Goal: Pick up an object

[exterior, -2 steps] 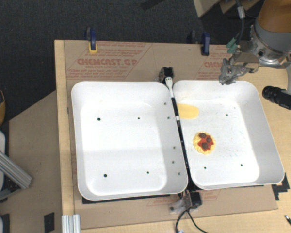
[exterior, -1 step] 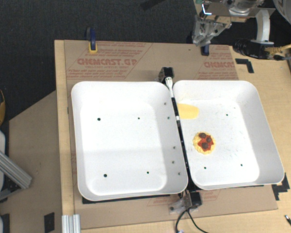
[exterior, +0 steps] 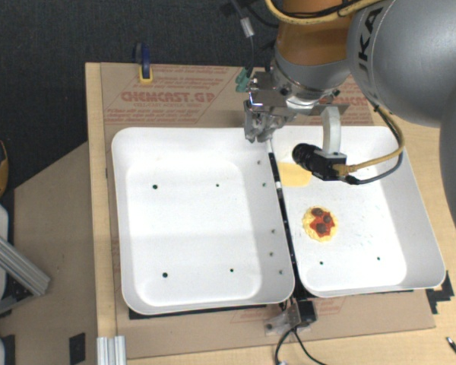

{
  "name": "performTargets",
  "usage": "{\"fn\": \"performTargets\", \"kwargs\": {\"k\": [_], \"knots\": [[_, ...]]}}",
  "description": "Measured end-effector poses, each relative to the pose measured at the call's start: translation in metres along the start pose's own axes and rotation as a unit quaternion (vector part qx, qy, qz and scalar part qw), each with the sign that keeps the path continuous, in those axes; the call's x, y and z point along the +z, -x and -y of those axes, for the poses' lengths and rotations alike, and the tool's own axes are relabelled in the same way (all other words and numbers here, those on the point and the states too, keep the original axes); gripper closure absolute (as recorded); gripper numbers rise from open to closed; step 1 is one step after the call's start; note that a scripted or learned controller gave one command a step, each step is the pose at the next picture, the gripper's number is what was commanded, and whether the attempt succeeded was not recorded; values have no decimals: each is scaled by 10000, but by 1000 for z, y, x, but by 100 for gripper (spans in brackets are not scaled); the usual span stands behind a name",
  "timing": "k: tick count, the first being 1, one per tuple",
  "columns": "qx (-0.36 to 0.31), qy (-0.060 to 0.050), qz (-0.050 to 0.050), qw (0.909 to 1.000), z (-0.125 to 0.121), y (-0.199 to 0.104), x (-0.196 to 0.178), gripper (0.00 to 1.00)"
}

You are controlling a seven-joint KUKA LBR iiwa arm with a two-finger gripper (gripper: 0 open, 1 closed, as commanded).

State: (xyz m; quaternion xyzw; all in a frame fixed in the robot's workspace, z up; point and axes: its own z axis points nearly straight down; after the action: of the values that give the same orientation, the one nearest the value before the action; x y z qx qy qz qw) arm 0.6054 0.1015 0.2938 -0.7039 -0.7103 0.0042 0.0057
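Hovering over the far edge where both bins meet, the gripper (exterior: 258, 128) carries nothing visible, its opening unclear, near the yellow piece (exterior: 292, 175).

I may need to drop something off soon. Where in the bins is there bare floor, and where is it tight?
The left bin has bare floor wall to wall. In the right bin, the near and right parts are bare. It is crowded at its far left, where the gripper, yellow piece and pizza toy sit.

two white bins (exterior: 190, 226), two yellow objects (exterior: 320, 224)
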Motion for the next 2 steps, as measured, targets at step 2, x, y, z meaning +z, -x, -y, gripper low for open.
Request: {"fn": "performTargets", "kwargs": {"k": [2], "knots": [[5,137,-25,9999,36,-125,-122,100]]}}
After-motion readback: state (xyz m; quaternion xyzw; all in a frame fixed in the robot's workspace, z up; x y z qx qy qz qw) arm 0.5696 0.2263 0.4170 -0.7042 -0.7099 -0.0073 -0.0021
